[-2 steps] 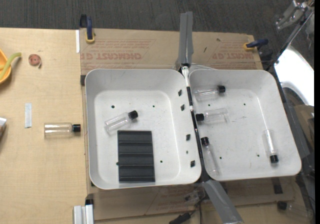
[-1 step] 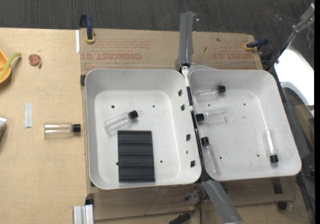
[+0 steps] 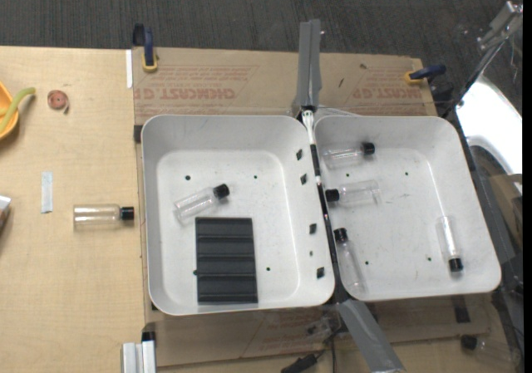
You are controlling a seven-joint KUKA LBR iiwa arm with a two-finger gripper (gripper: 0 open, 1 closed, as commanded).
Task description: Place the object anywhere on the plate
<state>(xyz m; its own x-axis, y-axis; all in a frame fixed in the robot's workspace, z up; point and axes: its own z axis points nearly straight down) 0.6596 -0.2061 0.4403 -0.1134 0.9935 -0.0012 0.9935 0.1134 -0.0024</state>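
Left bin (image 3: pixel 158 197) – black ridged plate (image 3: pixel 225 261) near front wall, clear vial (image 3: pixel 200 200) with black cap just behind, apart from plate. Right bin (image 3: pixel 465 188) – four clear vials, glass hard to make out against white. Gripper state – cannot tell.

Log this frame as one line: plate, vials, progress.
plate: dark, left bin | vials: one left bin, four right bin, one on bench | none on plate | task not done
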